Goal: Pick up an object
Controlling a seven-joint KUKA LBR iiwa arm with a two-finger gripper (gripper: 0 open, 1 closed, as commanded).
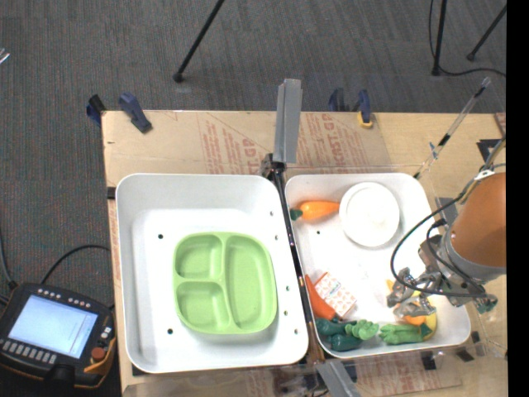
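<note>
My gripper [411, 301] hangs low over the front right corner of the right bin [413, 184], its metal fingers pointing down at a small yellow and orange toy [423, 314]. Beside it along the front wall lie green toy vegetables [364, 332]. An orange carrot [318, 210] rests at the bin's back left, next to a white round plate [370, 213]. A small red and white carton [335, 294] leans against another orange carrot [317, 299] near the bin's left wall. Nothing shows plainly between the fingers.
The left bin [136, 222] bears a green divided plate [225, 283]. A grey upright post [288, 122] stands at the back between the bins. Cables loop around the arm's wrist [413, 238]. A teach pendant [54, 329] lies on the floor at left.
</note>
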